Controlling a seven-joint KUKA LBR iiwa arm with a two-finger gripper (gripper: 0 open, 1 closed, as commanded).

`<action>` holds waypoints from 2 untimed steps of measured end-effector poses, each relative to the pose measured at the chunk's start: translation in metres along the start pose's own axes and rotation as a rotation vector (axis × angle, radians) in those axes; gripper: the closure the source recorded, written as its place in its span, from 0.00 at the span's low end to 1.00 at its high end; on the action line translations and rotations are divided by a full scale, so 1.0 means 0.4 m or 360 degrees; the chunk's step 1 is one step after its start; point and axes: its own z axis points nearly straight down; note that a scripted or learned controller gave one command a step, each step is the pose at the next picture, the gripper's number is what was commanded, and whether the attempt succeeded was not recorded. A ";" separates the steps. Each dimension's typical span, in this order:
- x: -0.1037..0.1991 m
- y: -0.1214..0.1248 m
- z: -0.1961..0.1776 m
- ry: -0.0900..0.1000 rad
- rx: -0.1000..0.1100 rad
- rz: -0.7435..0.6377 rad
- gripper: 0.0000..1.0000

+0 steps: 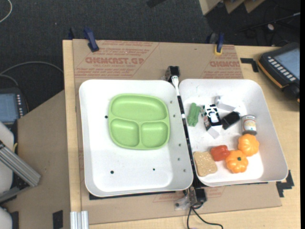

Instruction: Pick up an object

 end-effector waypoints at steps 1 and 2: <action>0.002 0.057 0.002 -0.0006 -0.0007 -0.0007 1.00; 0.002 0.111 0.002 -0.0007 -0.0008 -0.0008 1.00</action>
